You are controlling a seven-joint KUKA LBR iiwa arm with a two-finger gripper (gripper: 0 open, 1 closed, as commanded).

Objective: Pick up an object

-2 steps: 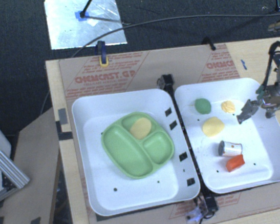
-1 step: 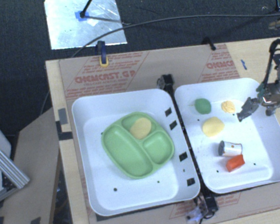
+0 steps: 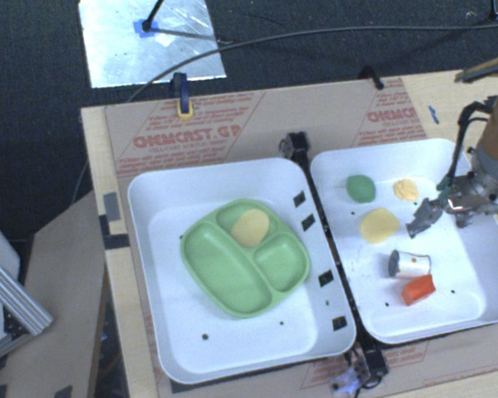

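Bins: two shallow white bins sit side by side on the bench, touching along a black-clipped seam. The left bin (image 3: 160,252) carries one green divided plate (image 3: 240,264), tilted with respect to the bin walls; one yellow item (image 3: 251,227) lies in its upper compartment. Bare floor remains along the left bin's left wall and near edge.

The right bin (image 3: 484,298) carries five loose items:
- one green ball (image 3: 361,188) near the far left corner;
- one small yellow piece (image 3: 405,189) just right of it;
- one larger yellow disc (image 3: 379,224) nearer the seam, at mid-depth;
- one white cup-like piece with a dark end (image 3: 410,264), long axis roughly left to right, dark end toward the seam;
- one red block (image 3: 418,289) just beside it on the near side, long axis also roughly left to right, slightly tilted.

Open floor lies along the right bin's near edge and near right corner, and along its far edge right of the small yellow piece.

The gripper (image 3: 422,220) enters from the right wall and sits over the bin's middle, between the larger yellow disc and the right wall, near the white piece. Its dark fingers point toward the seam. Whether they are apart or together cannot be determined, and nothing is seen between them.
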